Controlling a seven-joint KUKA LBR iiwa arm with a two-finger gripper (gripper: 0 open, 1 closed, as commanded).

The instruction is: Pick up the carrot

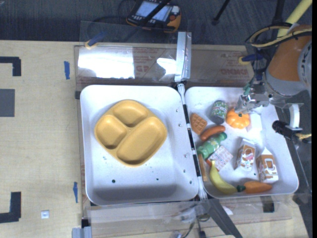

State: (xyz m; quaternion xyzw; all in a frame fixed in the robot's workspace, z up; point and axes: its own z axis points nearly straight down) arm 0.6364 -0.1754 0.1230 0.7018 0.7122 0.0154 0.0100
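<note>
Orange, the carrot [257, 186] is lying at the lower right of the frame, long axis running left-right, well below the gripper [250, 101], which is hovering near the pumpkin [237, 119], fingers' spread unclear.

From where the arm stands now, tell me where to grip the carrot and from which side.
Probably grip the carrot across its thick orange middle, coming straight down. It lies flat along the right bin's near wall, green tip by the banana, so approaching from the side looks blocked.
</note>
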